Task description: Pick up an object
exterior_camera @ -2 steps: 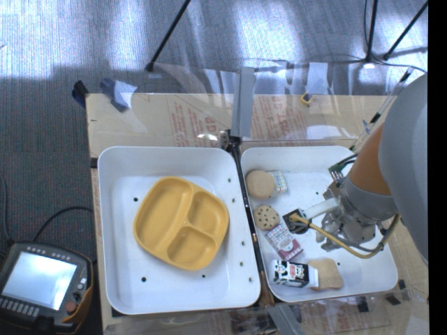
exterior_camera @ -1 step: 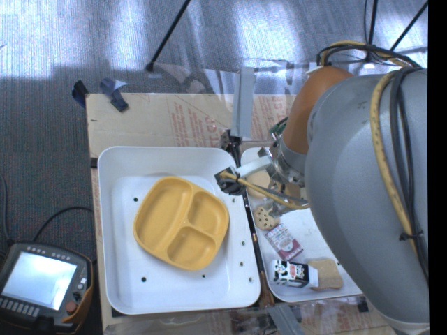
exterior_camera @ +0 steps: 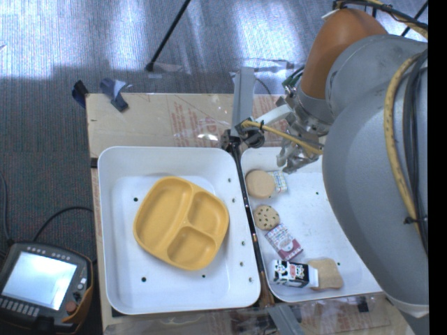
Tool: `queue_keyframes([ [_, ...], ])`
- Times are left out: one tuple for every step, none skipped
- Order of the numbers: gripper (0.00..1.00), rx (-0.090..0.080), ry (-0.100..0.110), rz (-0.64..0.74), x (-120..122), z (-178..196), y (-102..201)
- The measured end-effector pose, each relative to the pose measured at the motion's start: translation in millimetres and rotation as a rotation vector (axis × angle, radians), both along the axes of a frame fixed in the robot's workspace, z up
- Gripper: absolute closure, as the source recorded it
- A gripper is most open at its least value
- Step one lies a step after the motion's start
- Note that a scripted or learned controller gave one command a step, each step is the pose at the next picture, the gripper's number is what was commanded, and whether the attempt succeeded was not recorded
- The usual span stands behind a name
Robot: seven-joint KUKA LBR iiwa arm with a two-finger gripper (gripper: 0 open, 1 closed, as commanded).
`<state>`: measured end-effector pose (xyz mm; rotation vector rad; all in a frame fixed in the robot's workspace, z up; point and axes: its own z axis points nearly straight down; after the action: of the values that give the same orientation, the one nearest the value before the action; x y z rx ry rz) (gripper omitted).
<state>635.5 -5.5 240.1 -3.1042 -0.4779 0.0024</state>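
Tool (exterior_camera: 292, 160) above round tan cookie (exterior_camera: 260, 183)

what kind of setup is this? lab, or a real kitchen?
Most likely a robotics lab. Toy food, such as a cookie and a milk carton, lies in a white bin. A teach pendant sits on grey carpet, and the gripper hangs over the bin.

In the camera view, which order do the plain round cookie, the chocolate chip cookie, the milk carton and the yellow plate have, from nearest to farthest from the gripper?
From the gripper:
1. plain round cookie, just below-left, right bin.
2. chocolate chip cookie, lower down.
3. milk carton, right bin's bottom edge.
The yellow plate, left bin, sits too close to the carton's distance to rank.
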Motion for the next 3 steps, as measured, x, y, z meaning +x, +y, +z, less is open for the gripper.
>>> queue_keyframes([
  [1.0, -0.001, 0.001, -0.084, -9, 35, -58],
  [1.0, 0.0, 0.003, 0.211, -24, 79, -61],
  [1.0, 0.001, 0.017, 0.103, -106, -11, 40],
])
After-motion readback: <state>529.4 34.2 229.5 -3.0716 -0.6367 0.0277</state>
